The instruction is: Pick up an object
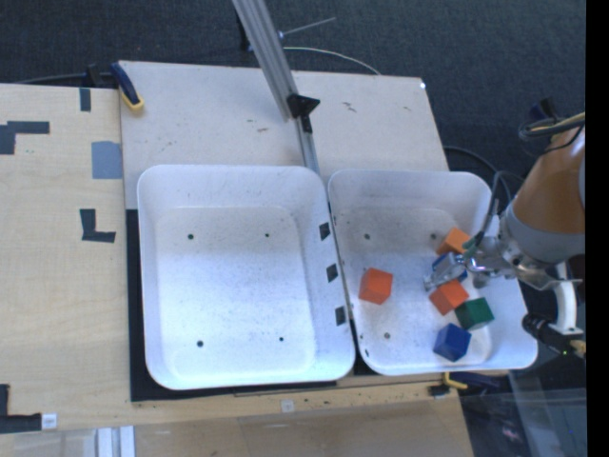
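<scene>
Dark carpet surrounds a pale wooden table [57,255] marked with strips of grey and black tape, where two shallow white bins sit side by side on a black mat. A slanted aluminium rail [271,50] crosses the table's far edge, and a blue-and-yellow clamp [127,86] grips its upper left corner. Reaching in from the right, the grey arm with its orange band [557,193] has its hand [455,269] low inside the right bin [400,184], among a cluster of small blocks near that bin's right wall.

An orange block [458,241] lies just beyond the hand, another orange block [446,298] just in front of it, with a green block [475,312] and a blue block [452,342] nearer the front rim. A third orange cube [376,286] sits apart, toward the bin's middle. The left bin [228,184] holds no blocks.

Whether the hand is clenched or released cannot be told from this angle, and no block is visibly between its tips. The work appears to be at the reach-and-grasp stage; the next move likely calls for closing on one block cleanly without nudging its close neighbours, then lifting straight up.
</scene>
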`<state>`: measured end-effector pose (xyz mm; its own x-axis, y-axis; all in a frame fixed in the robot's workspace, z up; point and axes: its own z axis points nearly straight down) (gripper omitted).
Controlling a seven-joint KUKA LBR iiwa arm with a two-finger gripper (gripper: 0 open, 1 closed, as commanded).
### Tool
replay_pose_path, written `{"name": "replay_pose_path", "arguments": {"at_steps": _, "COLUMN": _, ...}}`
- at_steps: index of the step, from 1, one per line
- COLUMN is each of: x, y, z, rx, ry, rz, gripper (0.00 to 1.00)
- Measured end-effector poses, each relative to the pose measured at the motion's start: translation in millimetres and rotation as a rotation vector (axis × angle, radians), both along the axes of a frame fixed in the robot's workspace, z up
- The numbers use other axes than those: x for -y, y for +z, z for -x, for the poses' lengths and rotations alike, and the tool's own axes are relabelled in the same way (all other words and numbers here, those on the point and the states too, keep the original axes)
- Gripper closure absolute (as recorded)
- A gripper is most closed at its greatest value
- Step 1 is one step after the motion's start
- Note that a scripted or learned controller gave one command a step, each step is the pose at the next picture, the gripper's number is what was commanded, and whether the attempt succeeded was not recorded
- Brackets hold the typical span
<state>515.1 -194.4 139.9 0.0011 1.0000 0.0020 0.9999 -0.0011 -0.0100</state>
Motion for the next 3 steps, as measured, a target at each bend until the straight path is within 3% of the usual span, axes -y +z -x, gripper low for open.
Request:
{"name": "replay_pose_path", "arguments": {"at_steps": 1, "x": -11, "y": 100, "z": -22, "rx": 0.017, "ry": 0.005, "rz": 0.004, "gripper": 0.00}}
{"name": "replay_pose_path", "arguments": {"at_steps": 2, "x": 11, "y": -52, "z": 11, "rx": 0.004, "ry": -0.001, "rz": 0.001, "gripper": 0.00}}
{"name": "replay_pose_path", "arguments": {"at_steps": 3, "x": -15, "y": -48, "z": -12, "rx": 0.009, "ry": 0.006, "rz": 0.001, "gripper": 0.00}}
